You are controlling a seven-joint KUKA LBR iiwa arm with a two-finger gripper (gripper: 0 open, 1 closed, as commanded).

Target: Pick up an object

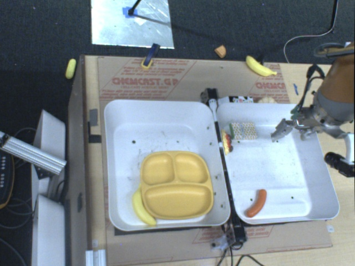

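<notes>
Two white bins: the right bin (pixel 324 195) lies under the claw (pixel 284 128), the left bin (pixel 119 165) well to its left. One yellow divided tray (pixel 176 183) in the left bin. Three bananas: one (pixel 142 209) touching the tray, one (pixel 259 66) above the claw, one (pixel 70 68) far left. One sausage (pixel 255 203) below the claw. Claw's opening cannot be told.

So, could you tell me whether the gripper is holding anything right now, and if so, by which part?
Nothing is held. The gripper hangs over the right bin with nothing between its fingers; the hot dog lies on the bin floor, apart from it.
</notes>
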